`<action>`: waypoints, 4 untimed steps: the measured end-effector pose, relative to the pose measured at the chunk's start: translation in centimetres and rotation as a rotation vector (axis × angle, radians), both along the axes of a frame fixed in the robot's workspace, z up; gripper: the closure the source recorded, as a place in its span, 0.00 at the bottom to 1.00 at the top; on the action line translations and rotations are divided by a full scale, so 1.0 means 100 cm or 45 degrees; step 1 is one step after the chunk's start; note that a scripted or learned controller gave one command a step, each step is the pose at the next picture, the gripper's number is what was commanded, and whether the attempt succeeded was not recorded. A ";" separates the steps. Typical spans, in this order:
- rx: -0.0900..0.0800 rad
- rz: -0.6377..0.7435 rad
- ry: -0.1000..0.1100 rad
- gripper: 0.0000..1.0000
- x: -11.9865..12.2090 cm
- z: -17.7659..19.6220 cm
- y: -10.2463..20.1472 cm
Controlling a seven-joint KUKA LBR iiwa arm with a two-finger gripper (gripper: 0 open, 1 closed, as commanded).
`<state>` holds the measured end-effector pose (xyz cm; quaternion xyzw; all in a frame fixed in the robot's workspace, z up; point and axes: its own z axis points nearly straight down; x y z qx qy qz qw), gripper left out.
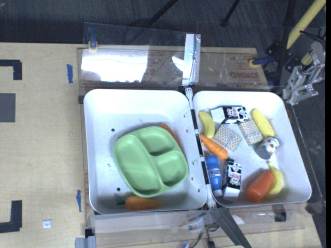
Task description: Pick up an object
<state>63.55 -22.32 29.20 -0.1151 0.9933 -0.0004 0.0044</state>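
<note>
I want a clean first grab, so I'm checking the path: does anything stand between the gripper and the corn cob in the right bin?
Nothing visible does. The gripper sits outside the right bin, past its far right corner, and the corn cob lies uncovered near that corner. Only the bin's low rim lies between them.

Both bins, the left bin (98, 138) and the right bin (295, 154), are showing plain white against the pale wooden surface (41, 138), which is carrying black markings and bits of blue tape. A light green divided plate (150, 160) is sitting over an orange carrot (142, 202). Across the way a yellow corn cob (262, 122), a blue bottle (213, 172), an orange-red pepper (260, 185) and two black-and-white cow-patterned cartons (232, 113) are mixing their colours.
</note>
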 end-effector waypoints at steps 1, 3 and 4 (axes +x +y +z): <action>0.000 0.000 0.000 0.00 0.000 0.000 0.000; 0.003 0.136 -0.003 1.00 -0.014 -0.095 0.001; -0.003 0.500 -0.002 1.00 0.034 -0.032 0.027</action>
